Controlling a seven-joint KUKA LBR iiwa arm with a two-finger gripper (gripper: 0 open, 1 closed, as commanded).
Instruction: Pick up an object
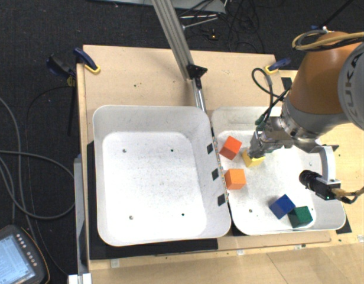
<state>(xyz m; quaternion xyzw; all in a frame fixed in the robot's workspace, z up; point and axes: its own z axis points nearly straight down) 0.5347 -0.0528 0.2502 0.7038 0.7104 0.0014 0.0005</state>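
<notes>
Just under end effector (257,149), yellow block (253,158)

The only readable text is part of white lettering, "UK", on the grey arm (353,87) at the right edge.

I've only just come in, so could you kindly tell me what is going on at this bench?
The grey and orange arm reaches in from the right over the right bin, its claw low over a small yellow piece. Whether it has a grip on that piece cannot be told. Two orange blocks lie nearby, and a blue block and a green block sit at the bin's near side.
</notes>
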